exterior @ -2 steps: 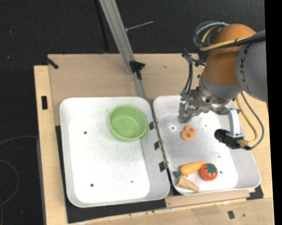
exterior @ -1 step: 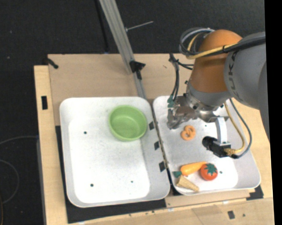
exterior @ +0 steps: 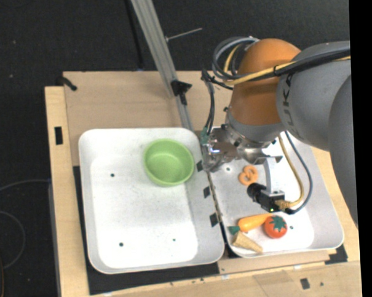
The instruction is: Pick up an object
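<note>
Hovering above right bin [exterior: 322, 240], gripper [exterior: 212, 151] near its left wall; finger state cannot tell. Nothing seen held. Tomato [exterior: 275, 227], carrot [exterior: 254, 222], pretzel [exterior: 249, 174] lie below. Judged: approach step; next needs descent onto one

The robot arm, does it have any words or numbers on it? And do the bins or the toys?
"UK": dark letters on the grey arm, running up its casing beside the orange band; the rest of the word is cut off by the curve.
No readable words or numbers on the white bins, green bowl, toy tomato or other toys.
</note>
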You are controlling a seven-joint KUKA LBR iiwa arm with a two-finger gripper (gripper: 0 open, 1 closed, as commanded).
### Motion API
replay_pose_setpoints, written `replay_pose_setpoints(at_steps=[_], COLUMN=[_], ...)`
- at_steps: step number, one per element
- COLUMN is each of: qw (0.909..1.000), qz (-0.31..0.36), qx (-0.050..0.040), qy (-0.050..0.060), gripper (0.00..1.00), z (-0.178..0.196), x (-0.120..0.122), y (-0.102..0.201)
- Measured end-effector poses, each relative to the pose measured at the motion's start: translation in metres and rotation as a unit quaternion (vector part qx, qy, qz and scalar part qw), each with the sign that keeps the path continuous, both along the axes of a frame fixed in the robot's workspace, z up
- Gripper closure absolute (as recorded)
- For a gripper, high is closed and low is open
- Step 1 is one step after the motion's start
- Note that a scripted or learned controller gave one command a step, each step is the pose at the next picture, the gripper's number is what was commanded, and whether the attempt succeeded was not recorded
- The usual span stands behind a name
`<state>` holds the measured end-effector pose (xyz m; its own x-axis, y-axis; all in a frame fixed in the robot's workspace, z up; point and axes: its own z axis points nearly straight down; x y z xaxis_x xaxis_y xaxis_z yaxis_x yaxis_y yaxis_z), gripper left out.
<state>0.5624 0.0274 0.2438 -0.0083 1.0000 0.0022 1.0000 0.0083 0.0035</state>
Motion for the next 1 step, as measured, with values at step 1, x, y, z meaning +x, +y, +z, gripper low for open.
replay_pose_setpoints(at_steps=[1], qw=[1.0], qz=[0.001], qx=[0.0002], qy=[0.0], gripper=[1.0], z=[0.0076], x=[-0.0064], y=[0.0572])
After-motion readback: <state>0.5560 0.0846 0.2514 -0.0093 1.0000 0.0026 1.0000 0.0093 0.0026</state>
